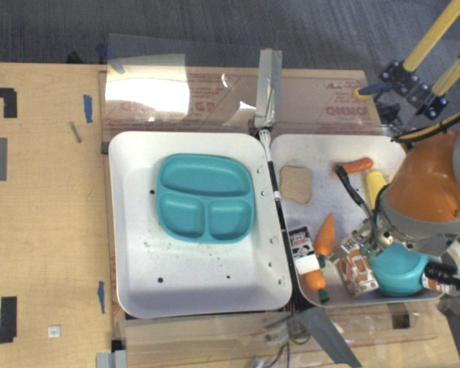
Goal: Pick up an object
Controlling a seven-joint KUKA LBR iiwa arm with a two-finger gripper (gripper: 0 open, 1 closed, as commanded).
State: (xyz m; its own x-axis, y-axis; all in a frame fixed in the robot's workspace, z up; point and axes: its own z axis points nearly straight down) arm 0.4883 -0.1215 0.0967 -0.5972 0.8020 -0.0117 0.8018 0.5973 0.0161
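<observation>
Orange-banded arm (pixel 425 186) is hanging over the right bin (pixel 322 148) near a teal bowl (pixel 399 271); fingers' spread impossible to tell.

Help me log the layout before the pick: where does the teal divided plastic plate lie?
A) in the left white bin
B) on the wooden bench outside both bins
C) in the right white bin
A: the teal divided plastic plate lies flat in the left white bin, apart from the cluttered right white bin.
</observation>
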